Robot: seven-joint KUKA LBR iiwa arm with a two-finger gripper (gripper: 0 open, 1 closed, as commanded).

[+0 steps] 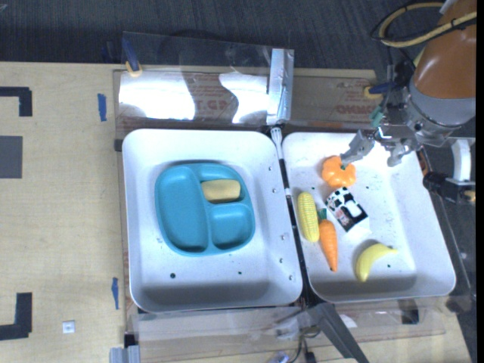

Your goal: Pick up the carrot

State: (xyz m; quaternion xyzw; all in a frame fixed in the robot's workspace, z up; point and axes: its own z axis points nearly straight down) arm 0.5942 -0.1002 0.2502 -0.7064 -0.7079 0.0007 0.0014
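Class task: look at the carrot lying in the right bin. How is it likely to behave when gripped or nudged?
The carrot looks like a rigid toy, so probably stiff and light. Its tapered, rounded body may roll or pivot when nudged. Lying close beside the corn, it could bump that.

Two white bins — the left bin (140, 203) holds one blue divided plate (175, 210) bearing one yellow sponge-like block (221, 191). The right bin (431, 255) holds five items — one carrot (329, 244), one corn cob (307, 215), one banana (372, 259), one orange pepper (337, 172), one black-and-white box (345, 208).

Fixed overhead, looking down at a slant on both bins (144, 150), with the gripper (376, 151) at upper right.
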